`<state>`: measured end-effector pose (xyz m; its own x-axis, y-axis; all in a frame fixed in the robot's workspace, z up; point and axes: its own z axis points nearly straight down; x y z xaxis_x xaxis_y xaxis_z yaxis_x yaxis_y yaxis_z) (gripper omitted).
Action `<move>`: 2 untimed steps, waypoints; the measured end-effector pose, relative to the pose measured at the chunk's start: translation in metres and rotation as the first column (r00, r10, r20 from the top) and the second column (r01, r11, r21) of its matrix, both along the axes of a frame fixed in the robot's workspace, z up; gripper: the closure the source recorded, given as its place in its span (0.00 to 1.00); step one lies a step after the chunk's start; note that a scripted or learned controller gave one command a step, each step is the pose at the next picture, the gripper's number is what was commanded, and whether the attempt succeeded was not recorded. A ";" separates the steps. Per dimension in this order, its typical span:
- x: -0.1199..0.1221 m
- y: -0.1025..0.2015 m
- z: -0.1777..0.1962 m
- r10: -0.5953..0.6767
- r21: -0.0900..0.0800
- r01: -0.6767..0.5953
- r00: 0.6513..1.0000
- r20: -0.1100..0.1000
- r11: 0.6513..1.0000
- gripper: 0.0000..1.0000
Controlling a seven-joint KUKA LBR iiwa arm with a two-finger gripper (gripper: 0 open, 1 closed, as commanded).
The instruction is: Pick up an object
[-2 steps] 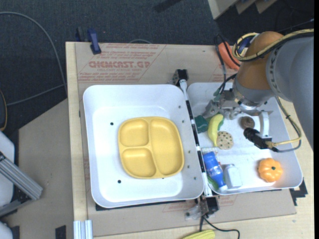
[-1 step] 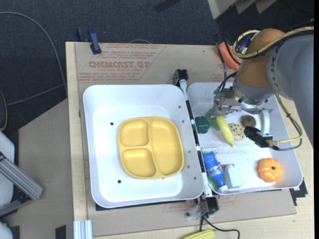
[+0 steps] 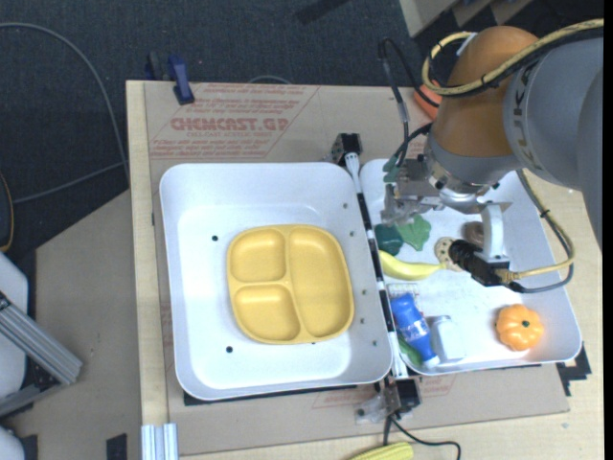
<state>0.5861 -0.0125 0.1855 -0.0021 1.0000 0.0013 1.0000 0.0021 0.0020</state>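
The gripper (image 3: 407, 209) is hanging over the right bin (image 3: 546, 348), just above a green toy (image 3: 410, 232). A banana (image 3: 407, 267) is lying just below that, then a blue bottle (image 3: 412, 322); an orange pumpkin (image 3: 519, 326) is sitting farther right, a yellow plate (image 3: 287, 284) well left.

Left bin (image 3: 192, 257): yellow divided plate (image 3: 287, 283) fills the middle; bare white floor all round it, widest along the far edge and left side; right bin (image 3: 565, 338) crowded at its left side: green object (image 3: 402, 233), banana (image 3: 407, 267), blue bottle (image 3: 412, 322) close together; arm (image 3: 498, 103) overhangs the far end; orange pumpkin (image 3: 519, 326) stands apart at the near right; open floor between it and the bottle.
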 end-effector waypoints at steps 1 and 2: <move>-0.001 -0.001 -0.001 -0.002 -0.001 0.002 1.000 -0.002 1.000 0.00; 0.039 -0.048 -0.001 -0.003 -0.003 0.003 1.000 -0.002 1.000 0.00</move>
